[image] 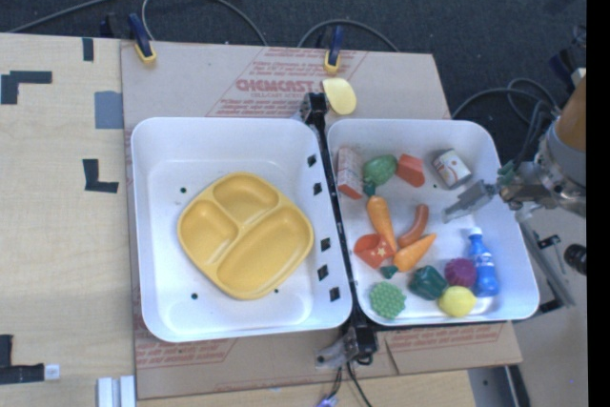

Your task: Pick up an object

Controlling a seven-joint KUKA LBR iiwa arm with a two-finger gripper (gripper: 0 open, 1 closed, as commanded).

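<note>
2 white bins side by side on a cardboard sheet (276,76), bench top pale wood to the left. left bin (152,205) carries a yellow divided plate (246,234), 3 compartments, lying flat near the middle

right bin (477,133) holds the loose toys: a small printed can (348,170) lying by the left wall, a green pepper (380,170) just beside it, a red block (411,170), a white-and-brown can (451,168) toward the far right corner. lower down an orange carrot (382,222), a sausage (415,224), a second carrot (414,253), a red piece (371,251) touching the carrots. along the near wall a green knobbly ball (387,300), a dark green piece (427,282), a purple piece (460,274), a yellow lemon (457,301), a blue bottle (481,262) with white cap

gripper (474,198) reaches over the right wall of the right bin, grey fingers pointing left, above bare floor between the white-and-brown can and the blue bottle. nothing seen between the fingers; they look close together, though the blur makes that uncertain

a yellow round thing (339,96) sits outside the bins at the far edge, by a clamp (333,59)
</note>
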